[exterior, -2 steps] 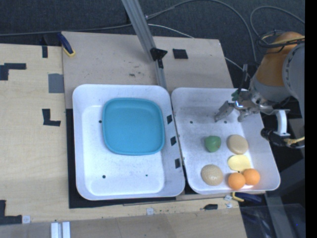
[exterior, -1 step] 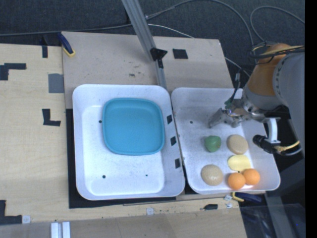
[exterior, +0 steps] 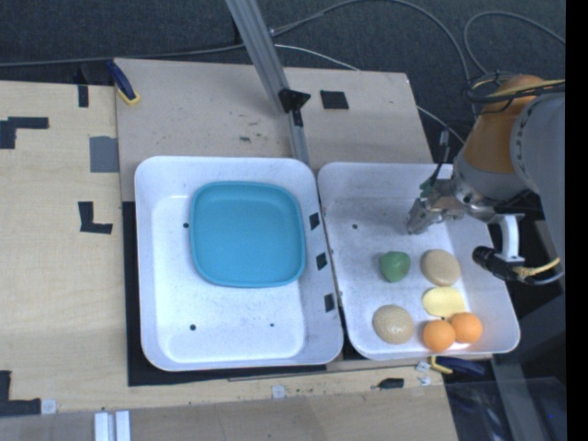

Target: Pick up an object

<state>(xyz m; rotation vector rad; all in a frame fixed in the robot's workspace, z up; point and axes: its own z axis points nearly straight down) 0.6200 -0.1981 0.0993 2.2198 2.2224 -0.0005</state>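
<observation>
A blue plate [exterior: 247, 233] is seen in the left bin [exterior: 165, 338]. In the right bin [exterior: 358, 191], a green object [exterior: 395, 265] lies just below and left of the gripper [exterior: 420, 219], apart from the fingertips. Right of the green object rest a tan piece [exterior: 441, 266], a yellow piece [exterior: 444, 300] and two orange balls [exterior: 452, 332]; below it, a beige piece [exterior: 393, 323]. The fingers appear nearly closed, with nothing held between them.

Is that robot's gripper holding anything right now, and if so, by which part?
Nothing is held. The gripper hangs over a bare part of the right bin, apart from the green ball and the other pieces.
</observation>
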